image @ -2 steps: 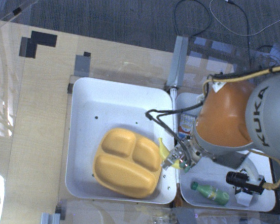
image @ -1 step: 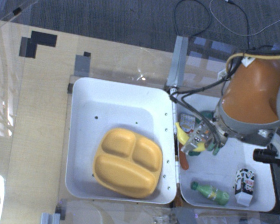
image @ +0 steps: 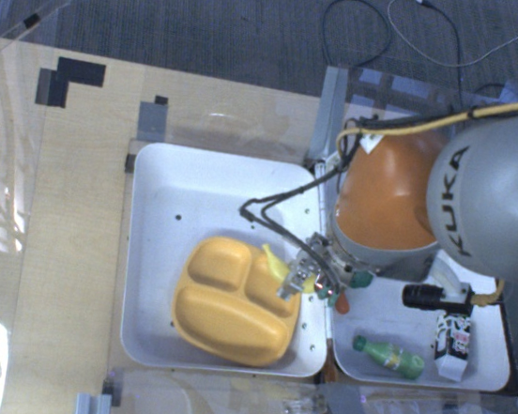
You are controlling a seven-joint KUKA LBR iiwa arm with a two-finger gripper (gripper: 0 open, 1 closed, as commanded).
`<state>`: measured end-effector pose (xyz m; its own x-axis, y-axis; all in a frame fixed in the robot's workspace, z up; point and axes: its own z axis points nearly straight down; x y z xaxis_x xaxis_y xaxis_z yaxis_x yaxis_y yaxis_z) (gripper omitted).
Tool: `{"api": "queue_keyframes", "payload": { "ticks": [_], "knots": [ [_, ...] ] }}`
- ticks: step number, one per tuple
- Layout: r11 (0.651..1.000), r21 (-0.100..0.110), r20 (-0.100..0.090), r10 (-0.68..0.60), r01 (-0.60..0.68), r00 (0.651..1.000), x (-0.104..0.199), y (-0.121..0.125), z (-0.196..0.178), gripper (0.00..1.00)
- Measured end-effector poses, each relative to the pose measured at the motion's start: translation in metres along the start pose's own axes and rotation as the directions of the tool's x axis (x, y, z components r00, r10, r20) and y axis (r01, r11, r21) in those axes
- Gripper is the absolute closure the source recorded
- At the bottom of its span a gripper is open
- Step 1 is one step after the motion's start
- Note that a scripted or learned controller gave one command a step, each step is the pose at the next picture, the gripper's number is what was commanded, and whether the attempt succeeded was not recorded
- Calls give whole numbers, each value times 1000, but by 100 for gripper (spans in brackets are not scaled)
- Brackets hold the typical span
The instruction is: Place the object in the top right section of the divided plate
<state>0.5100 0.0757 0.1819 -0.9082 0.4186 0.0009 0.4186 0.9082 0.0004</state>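
Note:
A yellow divided plate (image: 227,306) lies in the left white bin (image: 156,235), with two small sections at its far side and one large section nearer the front. A small yellow-green object (image: 274,263), banana-like, sits at the upper edge of the plate's top right section. My gripper (image: 301,281) hangs over the right rim of that section, just right of the object. I cannot make out whether the object is in its grasp or only beside it. The orange wrist band and grey arm hide the bin wall behind it.
The right bin (image: 492,374) holds a green bottle (image: 389,357) lying on its side, a black-and-white carton (image: 452,345) and a small red item (image: 343,304) near the divider. A black cable (image: 269,203) loops over the left bin's far half.

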Motion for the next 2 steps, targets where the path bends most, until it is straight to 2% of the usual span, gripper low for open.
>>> {"api": "queue_keyframes", "payload": {
  "ticks": [1, 2],
  "knots": [
    [1000, 0, 0, 1, -1, 1000, 0, 0, 0, 0],
    [997, 0, 1, 76, -76, 997, -104, 19, 0, 0]
  ]
}}
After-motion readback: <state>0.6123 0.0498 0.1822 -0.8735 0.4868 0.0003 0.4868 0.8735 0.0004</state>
